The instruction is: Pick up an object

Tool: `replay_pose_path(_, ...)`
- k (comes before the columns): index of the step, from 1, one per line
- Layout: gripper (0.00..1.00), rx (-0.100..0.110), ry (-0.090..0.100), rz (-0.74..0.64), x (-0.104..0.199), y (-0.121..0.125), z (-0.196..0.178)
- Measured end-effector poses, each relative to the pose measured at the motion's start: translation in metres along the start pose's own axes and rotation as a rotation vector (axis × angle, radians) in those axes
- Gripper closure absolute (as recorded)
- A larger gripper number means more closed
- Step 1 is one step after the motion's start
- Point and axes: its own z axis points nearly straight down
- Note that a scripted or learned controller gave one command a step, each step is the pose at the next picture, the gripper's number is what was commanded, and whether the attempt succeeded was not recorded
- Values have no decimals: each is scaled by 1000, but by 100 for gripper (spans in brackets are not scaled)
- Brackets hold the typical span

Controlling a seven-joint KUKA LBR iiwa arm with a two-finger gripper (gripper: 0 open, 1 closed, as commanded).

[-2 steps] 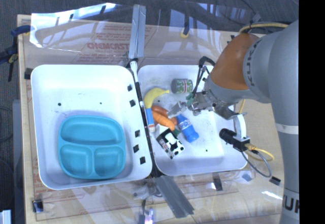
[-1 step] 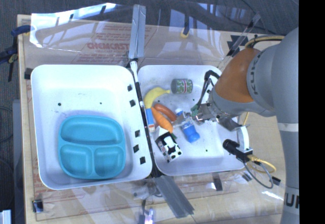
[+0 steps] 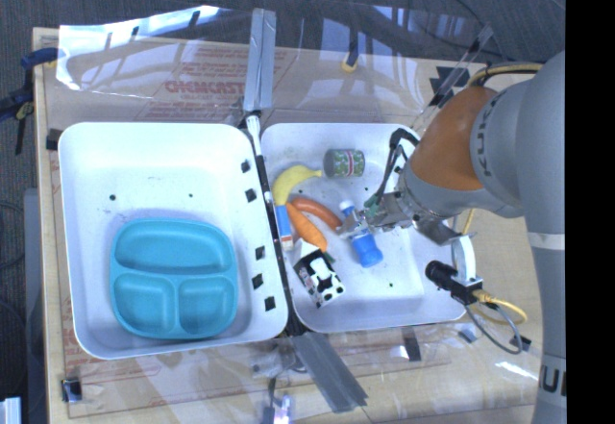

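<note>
The right bin [image 3: 404, 302] holds a yellow banana [image 3: 291, 182], two orange carrot-like pieces [image 3: 311, 218], a small green can [image 3: 344, 162] lying on its side, a black-and-white toy [image 3: 322, 278] and a blue bottle [image 3: 365, 247]. My gripper [image 3: 369, 216] is low in this bin, just above the blue bottle and right of the carrots. Its tips sit amid clutter there, touching or nearly touching the bottle's top.
The left bin [image 3: 96, 153] holds a blue sectioned tray [image 3: 175, 280]. A hinge strip with black clips [image 3: 261, 220] divides the bins. The arm's orange band [image 3: 456, 148] and grey body cover the right bin's right side. Cables [image 3: 480, 302] lie at the lower right.
</note>
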Motion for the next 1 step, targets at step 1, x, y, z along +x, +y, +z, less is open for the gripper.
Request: replay_pose_path(1, 100, -5, -1, -51, 42, 35, -95)
